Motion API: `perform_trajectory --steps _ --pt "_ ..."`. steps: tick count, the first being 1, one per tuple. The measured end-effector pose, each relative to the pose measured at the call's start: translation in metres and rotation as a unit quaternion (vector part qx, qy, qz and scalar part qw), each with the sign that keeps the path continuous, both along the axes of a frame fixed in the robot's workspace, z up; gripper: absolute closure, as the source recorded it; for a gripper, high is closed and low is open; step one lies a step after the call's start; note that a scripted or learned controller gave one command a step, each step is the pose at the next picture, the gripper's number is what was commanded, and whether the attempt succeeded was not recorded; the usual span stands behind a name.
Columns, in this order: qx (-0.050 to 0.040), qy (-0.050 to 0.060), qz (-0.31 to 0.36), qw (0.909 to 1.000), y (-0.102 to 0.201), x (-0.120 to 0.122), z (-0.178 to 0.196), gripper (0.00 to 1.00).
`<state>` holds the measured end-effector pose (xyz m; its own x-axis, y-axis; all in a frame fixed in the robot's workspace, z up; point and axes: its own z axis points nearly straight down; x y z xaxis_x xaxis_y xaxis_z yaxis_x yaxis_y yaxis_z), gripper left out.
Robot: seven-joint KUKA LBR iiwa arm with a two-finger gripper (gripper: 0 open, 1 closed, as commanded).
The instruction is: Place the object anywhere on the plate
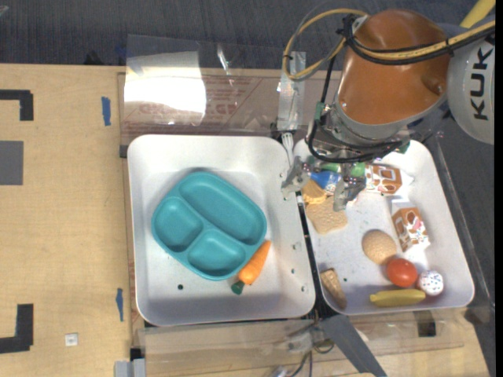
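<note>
Camera view: The gripper point(324, 185) hangs over the upper left corner of the right bin point(454, 210), beneath the arm's orange band point(389, 65). Whether it is parted, closed or clamped on an item cannot be determined here. Several small items lie close around it: a blue-and-tan piece point(320, 185) directly below it, a tan cracker-like slab point(328, 217) just beneath that, and a white-and-red patterned packet point(384, 179) to its right.

The teal divided plate point(208, 222) lies in the left bin point(149, 171), with a toy carrot point(253, 265) touching its lower right edge and resting on the bin floor.

Lower in the right bin lie a tan roll point(379, 246), a red tomato point(402, 272), a yellow banana point(396, 296) and a dotted white ball point(431, 283).
</note>
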<state>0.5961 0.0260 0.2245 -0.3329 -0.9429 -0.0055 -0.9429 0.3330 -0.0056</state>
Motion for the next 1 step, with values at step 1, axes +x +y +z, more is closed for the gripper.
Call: perform_trajectory --steps 1 --pt "0.0033 -0.005 0.000 1.0000 0.0037 0.0019 0.0123 1.00"
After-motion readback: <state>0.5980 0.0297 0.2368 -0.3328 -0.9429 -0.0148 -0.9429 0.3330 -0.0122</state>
